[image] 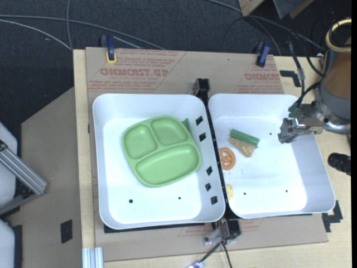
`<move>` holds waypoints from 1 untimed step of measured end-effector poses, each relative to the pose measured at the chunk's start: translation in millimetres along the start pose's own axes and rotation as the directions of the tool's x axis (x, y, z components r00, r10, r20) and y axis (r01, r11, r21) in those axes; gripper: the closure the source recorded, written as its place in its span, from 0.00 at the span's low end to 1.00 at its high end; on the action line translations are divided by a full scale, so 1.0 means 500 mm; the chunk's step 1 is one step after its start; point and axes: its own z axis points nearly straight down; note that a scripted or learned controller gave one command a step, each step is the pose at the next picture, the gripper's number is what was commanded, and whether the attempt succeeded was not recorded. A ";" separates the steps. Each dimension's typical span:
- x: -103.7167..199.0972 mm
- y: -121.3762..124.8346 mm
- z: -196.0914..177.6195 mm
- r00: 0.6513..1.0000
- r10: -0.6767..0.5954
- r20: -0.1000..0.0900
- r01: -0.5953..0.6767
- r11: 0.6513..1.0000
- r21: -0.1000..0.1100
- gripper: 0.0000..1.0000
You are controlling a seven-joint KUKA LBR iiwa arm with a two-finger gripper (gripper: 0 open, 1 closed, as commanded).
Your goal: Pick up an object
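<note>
In the right bin [312, 177] lie a green block [244, 137], a tan cracker-like piece [242, 147] just below it, and an orange pretzel [227, 157] to their lower left. A small yellow bit [229, 191] sits by the bin's left wall. My gripper [289, 130] hangs over the right bin's upper right part, well to the right of the green block and apart from all the pieces. Nothing shows between its fingers.
The left bin [111, 200] holds a green divided plate [162, 150]. A black divider with clips [205, 144] runs between the bins. Blue clamps [111, 47] sit at the bench's far edge, with cables beyond. The right bin's lower half is bare.
</note>
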 end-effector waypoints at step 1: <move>0.102 0.051 0.026 1.000 0.000 -0.001 0.000 1.000 0.002 1.00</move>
